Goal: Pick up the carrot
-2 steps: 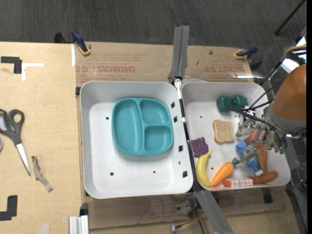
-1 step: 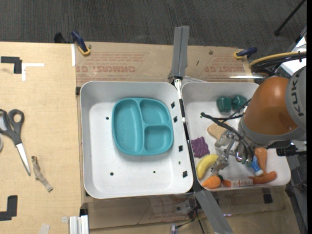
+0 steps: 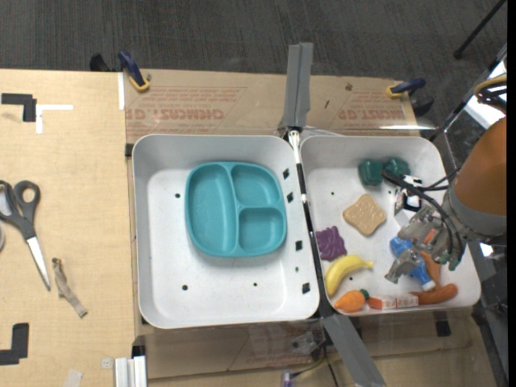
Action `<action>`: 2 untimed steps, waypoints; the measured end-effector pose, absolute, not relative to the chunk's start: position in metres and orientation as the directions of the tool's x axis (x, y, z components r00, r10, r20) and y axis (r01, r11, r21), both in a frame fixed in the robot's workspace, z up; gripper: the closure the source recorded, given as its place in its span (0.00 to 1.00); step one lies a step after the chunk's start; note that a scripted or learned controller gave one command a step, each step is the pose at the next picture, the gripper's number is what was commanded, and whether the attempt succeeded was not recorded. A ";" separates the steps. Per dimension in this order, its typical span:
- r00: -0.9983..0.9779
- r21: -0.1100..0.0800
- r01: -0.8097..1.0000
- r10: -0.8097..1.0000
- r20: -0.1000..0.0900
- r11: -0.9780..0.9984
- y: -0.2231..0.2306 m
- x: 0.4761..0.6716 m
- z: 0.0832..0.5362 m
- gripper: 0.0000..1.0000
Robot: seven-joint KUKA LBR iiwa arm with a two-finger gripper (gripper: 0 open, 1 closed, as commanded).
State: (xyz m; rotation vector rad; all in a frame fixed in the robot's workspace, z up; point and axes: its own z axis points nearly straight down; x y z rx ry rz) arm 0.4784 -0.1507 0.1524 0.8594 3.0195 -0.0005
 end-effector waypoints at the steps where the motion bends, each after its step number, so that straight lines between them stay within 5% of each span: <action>1: -0.582 0.000 0.813 0.813 -0.002 0.582 -0.125 0.529 0.092 0.00; 2: -0.353 -0.002 0.936 0.936 0.001 0.353 -0.161 0.485 0.091 0.00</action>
